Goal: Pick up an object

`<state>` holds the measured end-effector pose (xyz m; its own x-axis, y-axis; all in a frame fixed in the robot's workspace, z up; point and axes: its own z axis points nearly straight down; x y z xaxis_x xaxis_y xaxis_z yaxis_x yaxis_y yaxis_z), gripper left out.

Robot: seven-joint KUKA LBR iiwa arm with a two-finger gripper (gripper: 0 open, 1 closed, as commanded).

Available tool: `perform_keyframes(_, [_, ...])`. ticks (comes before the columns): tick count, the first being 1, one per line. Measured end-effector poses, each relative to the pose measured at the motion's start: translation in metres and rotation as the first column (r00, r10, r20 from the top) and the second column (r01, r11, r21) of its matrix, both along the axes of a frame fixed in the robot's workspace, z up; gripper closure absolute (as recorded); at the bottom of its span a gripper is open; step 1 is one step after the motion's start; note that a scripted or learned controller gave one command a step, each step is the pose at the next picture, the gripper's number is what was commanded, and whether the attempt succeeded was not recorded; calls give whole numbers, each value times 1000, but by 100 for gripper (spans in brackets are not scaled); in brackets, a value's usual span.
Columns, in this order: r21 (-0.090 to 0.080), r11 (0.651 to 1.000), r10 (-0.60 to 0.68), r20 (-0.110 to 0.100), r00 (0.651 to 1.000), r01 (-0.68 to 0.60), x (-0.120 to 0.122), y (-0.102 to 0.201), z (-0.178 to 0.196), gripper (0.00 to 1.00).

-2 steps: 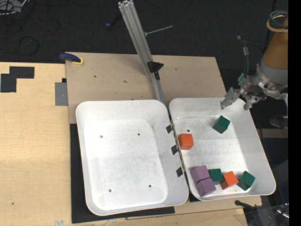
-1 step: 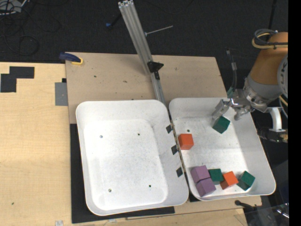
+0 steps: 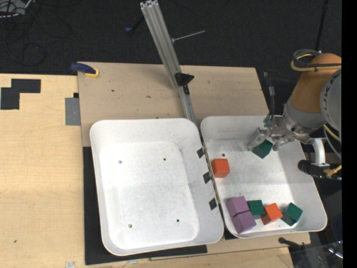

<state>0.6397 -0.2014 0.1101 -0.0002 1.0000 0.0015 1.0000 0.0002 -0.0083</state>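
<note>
my gripper (image 3: 268,141): over right bin (image 3: 312,216), fingers closed on a green block (image 3: 261,148)
orange cube (image 3: 221,168): about 8 o'clock from me

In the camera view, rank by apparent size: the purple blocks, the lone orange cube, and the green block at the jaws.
1. Purple blocks, largest, seemingly two together.
2. Lone orange cube.
3. Green block looks similar, but the gripper partly covers it, so unsure.
</note>
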Motion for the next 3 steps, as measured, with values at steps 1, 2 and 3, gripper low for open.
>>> perform_keyframes(1, [-1, 1000, 0, 5, 1000, 0, 1, -1, 13, 100])
perform_keyframes(2, [-3, 1000, -2, 12, 1000, 2, -1, -1, 76, 100])
perform_keyframes(3, [-2, 1000, 0, 10, 1000, 0, -1, -2, 124, 100])
